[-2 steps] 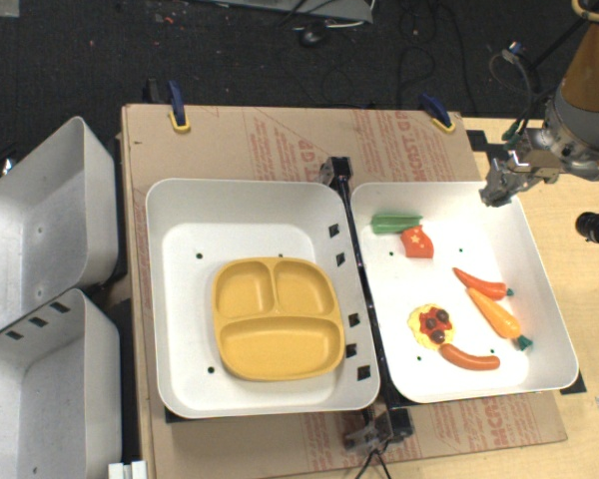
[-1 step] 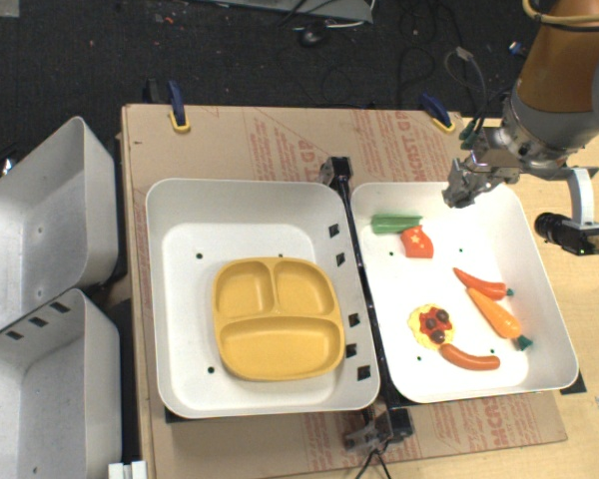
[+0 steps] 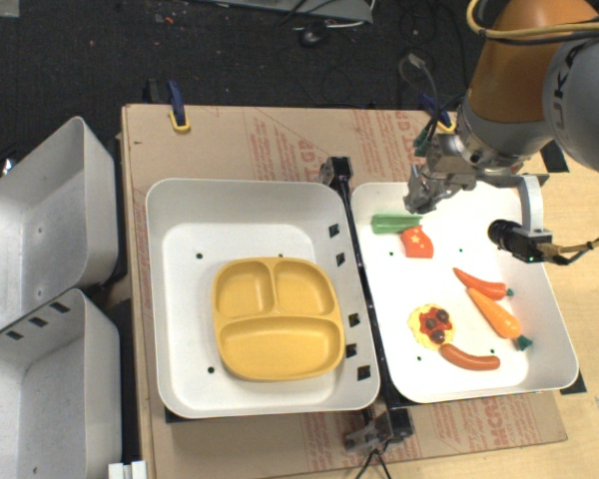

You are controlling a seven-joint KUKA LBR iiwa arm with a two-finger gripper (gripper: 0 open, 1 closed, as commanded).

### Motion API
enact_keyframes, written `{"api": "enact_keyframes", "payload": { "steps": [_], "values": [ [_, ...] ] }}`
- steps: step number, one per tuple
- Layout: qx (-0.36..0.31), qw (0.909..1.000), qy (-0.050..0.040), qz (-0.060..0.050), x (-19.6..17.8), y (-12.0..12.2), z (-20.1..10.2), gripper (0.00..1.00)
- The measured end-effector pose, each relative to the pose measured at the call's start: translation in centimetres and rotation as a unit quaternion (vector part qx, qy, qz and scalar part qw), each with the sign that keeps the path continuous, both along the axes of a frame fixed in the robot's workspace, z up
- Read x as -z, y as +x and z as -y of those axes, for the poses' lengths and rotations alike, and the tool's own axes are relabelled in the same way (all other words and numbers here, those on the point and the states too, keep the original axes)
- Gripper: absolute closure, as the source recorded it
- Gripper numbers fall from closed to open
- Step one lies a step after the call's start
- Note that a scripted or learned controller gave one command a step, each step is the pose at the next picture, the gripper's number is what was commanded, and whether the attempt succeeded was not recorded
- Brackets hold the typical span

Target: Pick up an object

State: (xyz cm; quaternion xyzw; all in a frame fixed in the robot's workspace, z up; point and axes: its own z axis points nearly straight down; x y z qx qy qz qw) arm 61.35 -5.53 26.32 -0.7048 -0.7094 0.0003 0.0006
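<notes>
The right bin holds several toy foods. A green piece lies at its upper left with a red strawberry-like piece just below it. Further down are a red chili, an orange carrot, a small yellow pizza slice with dark toppings and a sausage. My gripper hangs over the bin's upper left corner, its tips just above and to the right of the green piece. I see nothing held in it.
The left bin carries a yellow divided plate. A black clamp row runs between the two bins. A black fitting with a cable sits at the right bin's right side. Grey bins stand off the bench to the left.
</notes>
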Motion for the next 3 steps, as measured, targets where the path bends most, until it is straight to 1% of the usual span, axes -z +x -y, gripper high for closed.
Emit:
{"api": "enact_keyframes", "payload": {
  "steps": [2,3],
  "values": [
    [0.0,1.0,-0.0001,0.001,-0.5,0.3,-10.6,1.0],
    [0.001,1.0,-0.0004,0.0,1.1,-0.4,-15.0,1.0]
  ]
}}
